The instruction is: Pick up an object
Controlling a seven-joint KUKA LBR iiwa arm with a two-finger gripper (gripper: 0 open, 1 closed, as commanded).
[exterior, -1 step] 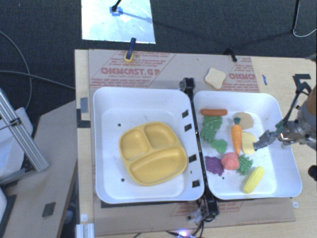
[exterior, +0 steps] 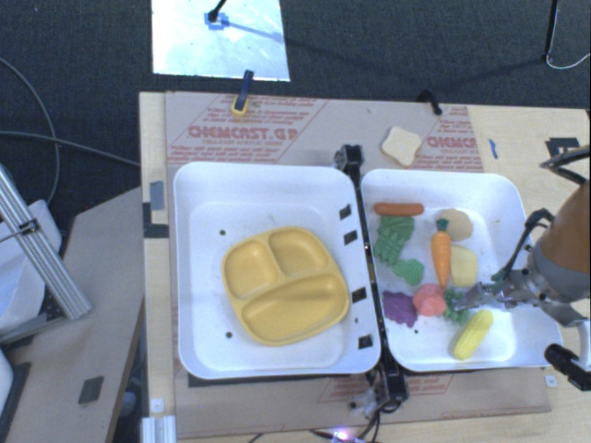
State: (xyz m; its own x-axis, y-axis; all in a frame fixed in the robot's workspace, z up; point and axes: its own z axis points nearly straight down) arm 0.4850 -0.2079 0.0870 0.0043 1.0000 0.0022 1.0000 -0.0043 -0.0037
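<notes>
Camera view, tabletop (exterior: 305, 123) of brown printed board. Left bin (exterior: 199, 275): one yellow divided plate (exterior: 284, 284), lying flat near the bin's centre. Right bin (exterior: 503, 197): red sausage (exterior: 399, 209) near the far left corner; green leafy vegetable (exterior: 394, 238) just below it; second small green piece (exterior: 408, 270); orange carrot (exterior: 441, 257) lying lengthwise at centre; beige potato-like piece (exterior: 453, 223) beside the carrot's far end; pale yellow piece (exterior: 464, 267) touching the carrot's right side; purple grapes (exterior: 399, 307); pink-red round fruit (exterior: 428, 300) next to them; yellow corn cob (exterior: 470, 333) tilted, near the bin's near edge. Bread slice (exterior: 402, 146) on the tabletop beyond the right bin's far edge. Gripper (exterior: 466, 298) reaches in from the right, low over the right bin, tip between the pink-red fruit and the corn cob; whether the fingers are released or clenched cannot be told, and no item is seen between them.
</notes>
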